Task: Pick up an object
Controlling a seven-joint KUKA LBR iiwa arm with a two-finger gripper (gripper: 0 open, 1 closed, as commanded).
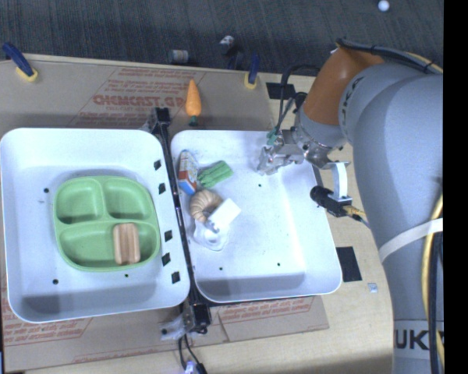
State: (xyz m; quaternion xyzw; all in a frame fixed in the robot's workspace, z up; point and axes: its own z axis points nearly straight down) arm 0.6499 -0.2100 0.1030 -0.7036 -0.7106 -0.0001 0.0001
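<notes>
You are looking down on a table (78, 84) covered with brown cardboard printed in faded red lettering. Blue clamps (19, 61) grip its far edge. Beyond it lies dark grey ribbed floor (101, 10), evenly lit, with a small white speck (384, 6)

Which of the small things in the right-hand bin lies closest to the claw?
The green item, lying tilted at the top of the cluster, is closest to the claw. The tan croissant-shaped piece and white card sit lower, further away.
</notes>
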